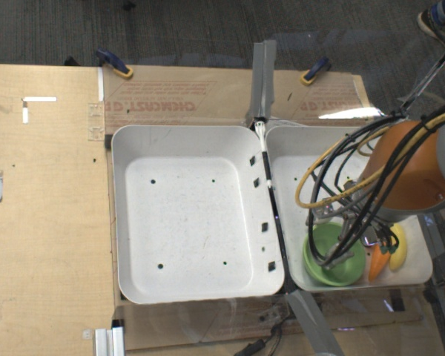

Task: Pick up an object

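Two shallow white plastic bins sit side by side on a brown cardboard-covered bench (170,95). The left bin (133,221) shows a bare white floor with a few small dark holes. The right bin (289,191) holds the objects and the working end of the arm.

The grey arm with its broad orange band (408,169) enters from the right and hangs over the right bin, with a bundle of black and yellow cables (334,176) looping down across it. The gripper (341,217) appears to sit low over the near part of the right bin, directly above the green bowl, but cables and metal fittings cover it. Whether the claw is released or clenched cannot be told from this view, and no object is visible in its grasp.

A round green plastic bowl (330,262) rests on the floor of the right bin, near its front edge. Just right of the bowl lies a slim orange carrot-shaped item (376,264), and beside that a yellow curved object (397,247), probably a toy banana, though it is partly hidden by the arm. All three lie in the bin's front right corner, close together.

Two clamps with orange handles (115,64) hold the cardboard at the far edge. A grey metal bar (263,80) runs along the divide between the bins.
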Tool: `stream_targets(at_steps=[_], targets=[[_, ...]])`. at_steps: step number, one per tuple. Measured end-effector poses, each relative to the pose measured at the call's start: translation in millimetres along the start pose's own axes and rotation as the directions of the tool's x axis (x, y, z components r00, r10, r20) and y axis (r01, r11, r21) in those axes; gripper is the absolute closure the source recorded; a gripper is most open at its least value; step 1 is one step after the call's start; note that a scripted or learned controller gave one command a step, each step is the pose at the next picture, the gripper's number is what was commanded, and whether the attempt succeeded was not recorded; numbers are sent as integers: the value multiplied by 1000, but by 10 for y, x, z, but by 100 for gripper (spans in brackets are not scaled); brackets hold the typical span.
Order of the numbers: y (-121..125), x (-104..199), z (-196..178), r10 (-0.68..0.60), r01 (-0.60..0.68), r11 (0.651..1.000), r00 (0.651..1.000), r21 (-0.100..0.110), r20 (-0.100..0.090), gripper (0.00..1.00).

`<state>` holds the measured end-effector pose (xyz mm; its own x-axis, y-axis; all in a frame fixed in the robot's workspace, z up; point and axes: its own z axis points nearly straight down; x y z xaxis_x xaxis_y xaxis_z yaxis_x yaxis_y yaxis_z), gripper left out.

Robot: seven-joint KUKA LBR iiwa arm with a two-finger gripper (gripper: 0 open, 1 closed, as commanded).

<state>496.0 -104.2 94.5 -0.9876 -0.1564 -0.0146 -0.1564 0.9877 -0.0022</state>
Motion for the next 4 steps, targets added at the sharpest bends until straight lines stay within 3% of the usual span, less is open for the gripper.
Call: stream_targets(at_steps=[1,2,3,4], targets=[[-668,-390,21,-77,77,997,997,-1,-9,0],[-410,-1600,31,17,-17,1000,1000,-1,-8,0],[-1403,-1232,-1067,-123,123,992,992,1,-6,0],[-1048,-806,22,-365,365,931,931,-4,-7,0]])
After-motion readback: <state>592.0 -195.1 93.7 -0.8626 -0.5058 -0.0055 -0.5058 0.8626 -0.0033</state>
